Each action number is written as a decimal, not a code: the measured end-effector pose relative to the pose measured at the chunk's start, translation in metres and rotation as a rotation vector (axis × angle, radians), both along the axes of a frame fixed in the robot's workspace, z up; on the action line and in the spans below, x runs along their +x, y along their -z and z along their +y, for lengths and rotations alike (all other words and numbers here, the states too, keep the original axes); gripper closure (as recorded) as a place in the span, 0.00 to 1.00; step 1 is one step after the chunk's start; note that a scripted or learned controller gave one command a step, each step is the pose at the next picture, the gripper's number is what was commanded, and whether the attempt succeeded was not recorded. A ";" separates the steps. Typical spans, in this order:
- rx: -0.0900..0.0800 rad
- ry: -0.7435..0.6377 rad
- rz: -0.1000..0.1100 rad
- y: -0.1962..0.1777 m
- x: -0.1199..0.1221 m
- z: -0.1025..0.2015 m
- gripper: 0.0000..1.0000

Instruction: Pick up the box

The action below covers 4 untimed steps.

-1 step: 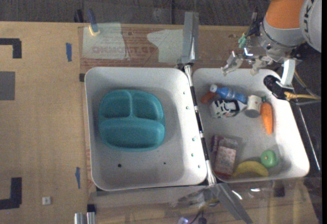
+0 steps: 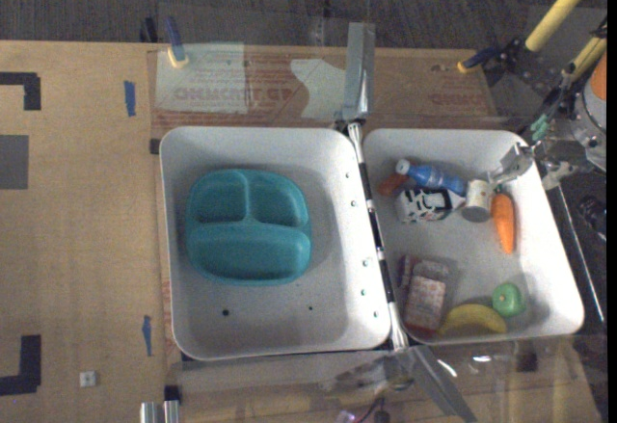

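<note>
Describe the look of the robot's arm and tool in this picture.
At the view's right edge, the arm is grey metal with an orange patch above the wrist. The tool is small, silvery-grey and angular, with dark cables running beside it.

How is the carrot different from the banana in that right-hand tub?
The carrot is orange and straight, while the banana is yellow and curved. The carrot lies lengthwise along the right bin's right side, by a white cylinder; the banana lies crosswise near the bin's front edge, next to a green apple. Both look like toy foods lying flat in the same bin.
</note>
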<state>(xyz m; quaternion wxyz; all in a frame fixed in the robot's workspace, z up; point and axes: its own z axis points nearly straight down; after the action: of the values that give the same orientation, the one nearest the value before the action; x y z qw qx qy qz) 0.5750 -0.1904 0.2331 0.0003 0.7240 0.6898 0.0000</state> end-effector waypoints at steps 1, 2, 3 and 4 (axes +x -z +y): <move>0.000 -0.043 -0.001 0.113 0.093 0.059 0.00; 0.000 -0.039 -0.003 0.143 0.047 0.003 0.00; -0.001 0.068 -0.003 0.146 0.091 0.024 0.00; 0.003 0.252 0.001 0.147 0.094 -0.009 0.00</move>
<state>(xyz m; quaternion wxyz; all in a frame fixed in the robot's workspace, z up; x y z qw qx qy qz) 0.6688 -0.1990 0.0865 -0.0012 0.8048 0.5935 0.0005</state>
